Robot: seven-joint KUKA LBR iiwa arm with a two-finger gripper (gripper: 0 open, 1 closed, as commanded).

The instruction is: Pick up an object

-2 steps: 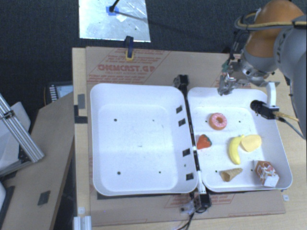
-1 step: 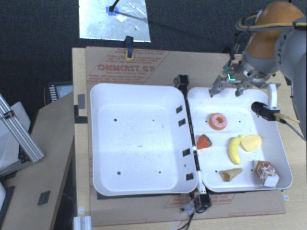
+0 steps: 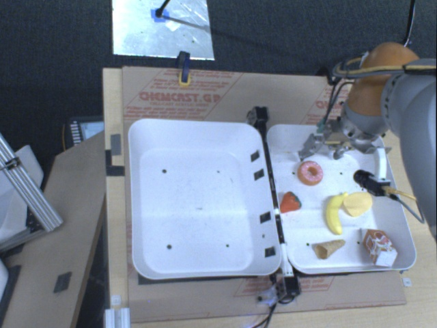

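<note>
Lettering in red on the cardboard sheet [image 3: 205,94] under the bins reads "CHEMCAST GP", printed once above the left bin and partly again near the right corner, where the arm covers it. Two shallow white bins sit side by side, joined along a black hinge strip [image 3: 270,183]: the left bin [image 3: 143,251] and the right bin [image 3: 403,248]. In the right bin I count six objects: one pink frosted doughnut [image 3: 311,173], one strawberry [image 3: 291,201] close to the hinge, one banana [image 3: 333,212], one pale yellow rounded piece [image 3: 358,203] touching the banana's upper end, one ice-cream cone [image 3: 328,249] lying on its side near the front wall, and one small red-and-white carton [image 3: 378,245] in the front right corner; its print is too small to read. One yellow-handled clamp [image 3: 184,68] grips the cardboard's far edge, below a silver foil square [image 3: 162,18]. The gripper [image 3: 328,144] hangs low over the far part of the right bin, just beyond the doughnut and apart from it; I cannot tell how far it is spread, and nothing is visible in its grasp
</note>
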